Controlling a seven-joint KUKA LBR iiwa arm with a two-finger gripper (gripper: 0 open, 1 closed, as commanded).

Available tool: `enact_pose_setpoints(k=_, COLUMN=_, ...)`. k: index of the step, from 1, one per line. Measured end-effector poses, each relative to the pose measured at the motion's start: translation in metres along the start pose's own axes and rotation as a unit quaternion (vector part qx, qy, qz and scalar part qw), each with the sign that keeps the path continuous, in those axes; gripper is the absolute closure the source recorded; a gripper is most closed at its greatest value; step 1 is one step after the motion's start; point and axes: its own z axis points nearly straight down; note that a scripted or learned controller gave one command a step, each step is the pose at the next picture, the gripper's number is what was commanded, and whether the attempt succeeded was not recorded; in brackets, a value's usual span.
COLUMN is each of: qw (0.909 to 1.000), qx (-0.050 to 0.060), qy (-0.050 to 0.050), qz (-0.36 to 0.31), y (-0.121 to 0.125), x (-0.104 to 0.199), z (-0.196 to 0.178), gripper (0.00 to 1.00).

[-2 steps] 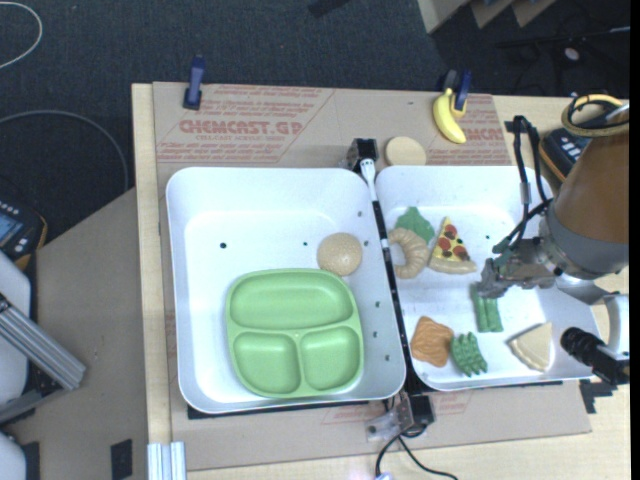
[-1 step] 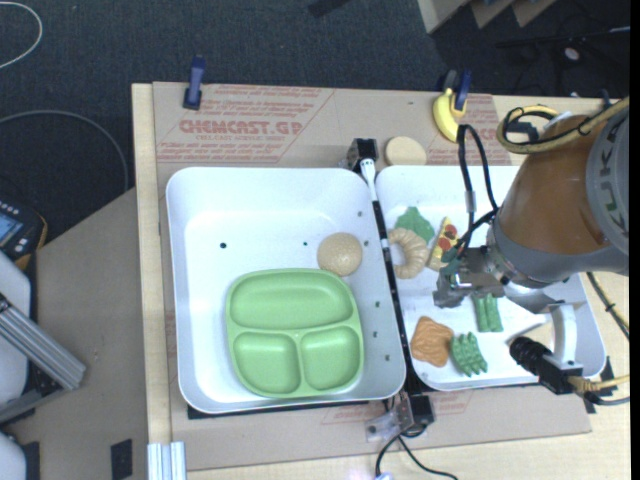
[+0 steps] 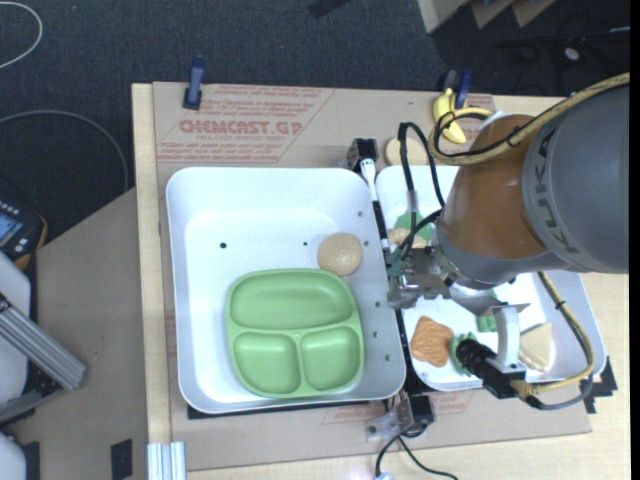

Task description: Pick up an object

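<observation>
The arm's orange wrist band [image 3: 490,203] and grey body hang over the right bin [image 3: 440,376] and hide most of it. The gripper [image 3: 412,286] sits low at that bin's left side, near the divider between the bins; its fingertips are hidden in clutter. In the right bin's near part lie an orange lumpy piece [image 3: 432,340], a green item [image 3: 466,352] and a pale yellow wedge [image 3: 537,348]. The left bin [image 3: 200,208] holds a green divided tray [image 3: 296,330] and a beige ball [image 3: 340,254].
Black cables loop over the right bin's far edge [image 3: 412,158]. A yellow clamp [image 3: 452,128] and a blue clamp [image 3: 194,83] sit on the brown board behind the bins. A black fitting [image 3: 362,154] stands between the bins at the back.
</observation>
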Motion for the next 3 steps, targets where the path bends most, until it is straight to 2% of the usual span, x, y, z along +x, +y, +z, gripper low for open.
enact_pose_setpoints(k=1, qw=0.9999, qx=-0.01, qy=0.002, qz=0.0, y=0.002, x=0.056, z=-0.21, gripper=1.0)
enact_pose_setpoints(k=2, qw=1.0, qx=-0.008, qy=0.001, qz=0.002, y=0.001, x=0.074, z=-0.312, gripper=1.0)
enact_pose_setpoints(k=3, qw=1.0, qx=0.006, qy=-0.003, qz=0.005, y=0.0, x=0.076, z=-0.199, gripper=1.0)
